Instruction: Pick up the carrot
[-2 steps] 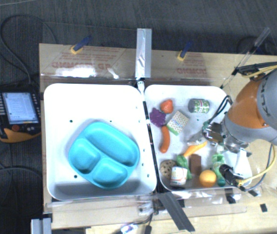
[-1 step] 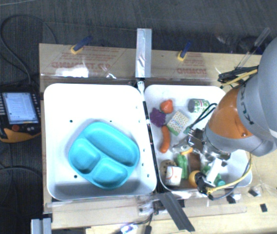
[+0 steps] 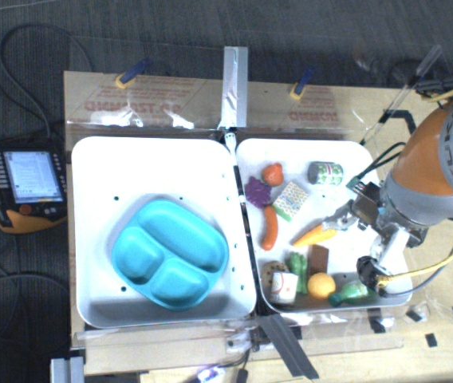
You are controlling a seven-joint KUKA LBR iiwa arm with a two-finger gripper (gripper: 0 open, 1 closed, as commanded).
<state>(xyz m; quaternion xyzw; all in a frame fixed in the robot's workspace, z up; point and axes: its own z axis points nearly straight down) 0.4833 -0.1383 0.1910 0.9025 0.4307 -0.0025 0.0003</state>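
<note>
Two white bins (image 3: 91, 238) sitting side by side, one blue divided plate (image 3: 171, 252) lying left of one carrot (image 3: 315, 234), gripper (image 3: 343, 218) touching the carrot's right end, finger spread unclear.

The arm (image 3: 430, 170) is cut off by the right picture edge, so its base is out of sight. Its wrist covers the right wall of the right bin (image 3: 290, 146). The gripper (image 3: 344, 214) there is too small to read its fingers. The can (image 3: 325, 173), above the wrist, has an illegible label. A cable at top left runs off the edge.
</note>
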